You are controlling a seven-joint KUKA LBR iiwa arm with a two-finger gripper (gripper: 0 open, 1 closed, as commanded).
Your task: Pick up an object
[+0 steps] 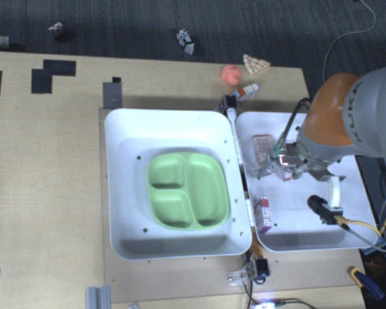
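Reaching in from the right, the grey arm's hand (284,163) sits low in the right white bin (354,198), beside a clear packet with red print (262,149); I cannot tell its grip. A small red-and-white box (263,212) lies nearer the front. The left white bin (125,172) holds a green divided plastic tray (186,189).

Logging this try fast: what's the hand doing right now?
Hand: low in the right bin by a clear packet; grip state cannot be told.
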